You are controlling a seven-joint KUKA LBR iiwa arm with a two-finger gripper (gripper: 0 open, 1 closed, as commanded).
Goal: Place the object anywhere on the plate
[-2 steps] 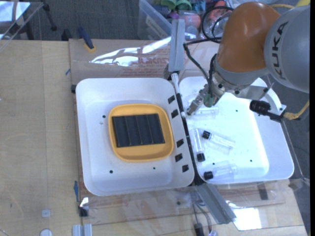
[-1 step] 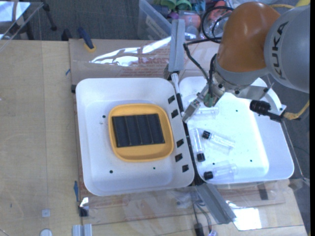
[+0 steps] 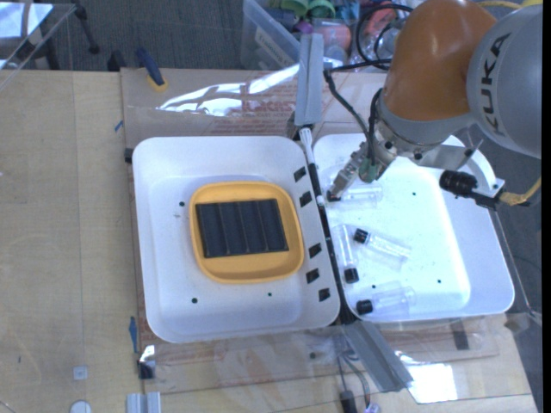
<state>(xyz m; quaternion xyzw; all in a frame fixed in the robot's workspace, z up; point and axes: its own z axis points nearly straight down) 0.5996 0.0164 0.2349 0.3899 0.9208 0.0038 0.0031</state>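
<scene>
Camera view is showing my gripper [image 3: 344, 181] reaching toward a vial [image 3: 355, 196] at the right bin's [image 3: 482, 291] ten o'clock, grip state unclear, risking it sliding against the divider, never reaching the plate [image 3: 245, 269].

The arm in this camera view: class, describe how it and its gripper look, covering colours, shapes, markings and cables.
The arm is bulky and rounded, with grey casing lettered KUKA in dark capitals and a broad orange band above the wrist. Black cables loop beside it. The gripper is small, slim and metallic, narrowing towards its tip.
</scene>
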